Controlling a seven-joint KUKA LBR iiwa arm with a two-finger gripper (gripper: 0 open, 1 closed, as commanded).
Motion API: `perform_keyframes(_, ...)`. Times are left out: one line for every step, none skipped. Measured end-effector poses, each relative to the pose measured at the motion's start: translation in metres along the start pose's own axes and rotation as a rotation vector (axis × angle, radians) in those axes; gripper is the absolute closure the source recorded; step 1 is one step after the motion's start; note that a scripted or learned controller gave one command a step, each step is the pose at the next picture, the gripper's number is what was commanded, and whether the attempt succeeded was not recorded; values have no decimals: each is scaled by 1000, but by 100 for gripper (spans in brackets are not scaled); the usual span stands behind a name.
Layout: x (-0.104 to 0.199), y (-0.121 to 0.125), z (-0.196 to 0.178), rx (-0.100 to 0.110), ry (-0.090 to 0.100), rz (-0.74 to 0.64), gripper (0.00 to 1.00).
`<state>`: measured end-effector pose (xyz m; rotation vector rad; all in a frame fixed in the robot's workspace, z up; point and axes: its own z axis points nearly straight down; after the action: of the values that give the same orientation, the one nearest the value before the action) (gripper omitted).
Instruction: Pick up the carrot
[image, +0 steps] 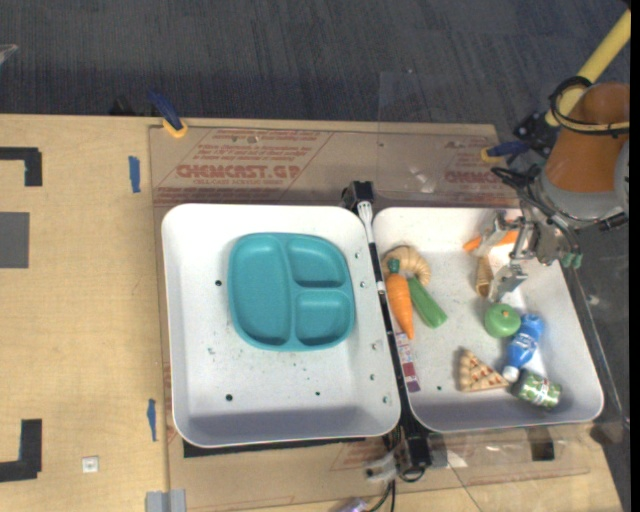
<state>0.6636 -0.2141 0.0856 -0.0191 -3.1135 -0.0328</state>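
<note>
Carrot, orange and tapered with a green top (400, 302), lies in the right white bin (580, 400) near its left wall, beside a green pepper-like piece (428, 303) and a curled croissant (408, 262). Well apart, the grey gripper (515, 272) hangs over the bin's far right side; whether it is spread or pressed together, I cannot tell. A teal divided plate (292, 291) sits in the left white bin (190, 400).
</note>
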Motion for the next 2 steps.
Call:
perform_keyframes(3, -4, -247, 22, -57, 177, 0)
perform_keyframes(48, -1, -135, 15, -30, 212, 0)
